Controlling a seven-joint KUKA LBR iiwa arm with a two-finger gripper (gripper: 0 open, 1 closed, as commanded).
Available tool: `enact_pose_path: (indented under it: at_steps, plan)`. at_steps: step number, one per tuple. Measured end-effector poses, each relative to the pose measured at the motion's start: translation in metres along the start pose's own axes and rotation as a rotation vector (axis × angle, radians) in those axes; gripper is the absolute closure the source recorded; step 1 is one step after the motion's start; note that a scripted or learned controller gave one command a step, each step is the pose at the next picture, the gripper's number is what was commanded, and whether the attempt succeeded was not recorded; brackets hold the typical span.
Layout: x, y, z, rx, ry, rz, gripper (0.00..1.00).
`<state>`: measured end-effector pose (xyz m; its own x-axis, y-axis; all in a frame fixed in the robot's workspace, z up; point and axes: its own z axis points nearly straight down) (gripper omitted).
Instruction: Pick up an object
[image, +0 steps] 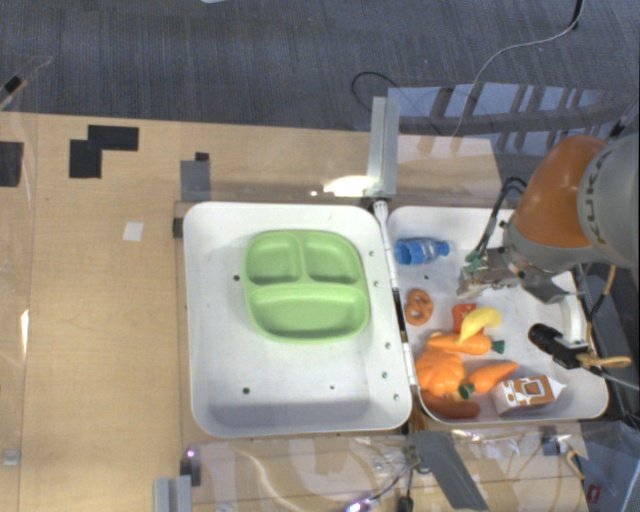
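Reaching in from the right, the arm (575, 200) holds its gripper (487, 272) above the right bin (440, 222), apart from the toys below (whether the claw is spread or pressed together I cannot tell). Just beneath lie a yellow banana (480, 321), a pretzel (418, 304), a blue bottle (420, 250), carrots (490, 377) and a small carton (525, 393). A green divided plate (305, 284) sits in the left bin (215, 330).

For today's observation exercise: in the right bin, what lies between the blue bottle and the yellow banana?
In the camera view, a small brown pretzel lies between the blue bottle and the yellow banana, slightly left of the direct line; otherwise the white bin floor is bare.
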<state>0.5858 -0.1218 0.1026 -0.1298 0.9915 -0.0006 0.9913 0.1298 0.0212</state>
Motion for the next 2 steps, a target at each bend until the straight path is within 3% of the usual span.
enact_pose_path:
  at_steps: [1, 2]
  plan:
    - [-0.0482, -0.0142, 0.0122, 0.007, -0.004, -0.108, 1.0]
    - [-0.049, -0.0139, 0.012, 0.006, -0.006, -0.107, 0.0]
